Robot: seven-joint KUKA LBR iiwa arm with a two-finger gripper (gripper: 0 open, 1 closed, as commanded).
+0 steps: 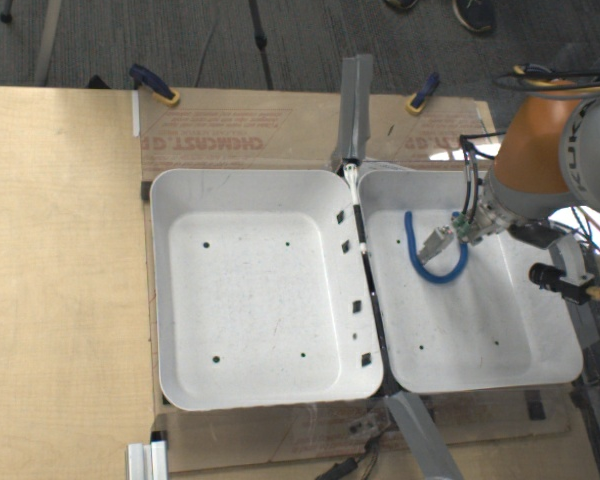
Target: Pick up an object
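A blue curved cord-like object [420, 258] lies in the right bin [500, 358], bent into a J shape that runs from the bin's upper middle down and round to the right. My gripper [440, 241] reaches in from the right and is down at the object, its tip inside the curve of the J. The grey arm with its orange band [535, 148] stands above the bin's upper right corner. Part of the object's right end is hidden behind the gripper.
The left bin [180, 298] sits beside the right one, divided from it by a grey bar [365, 268]. Brown cardboard [240, 133] lies behind the bins, held by clamps. A light wooden board [60, 268] covers the bench to the left.
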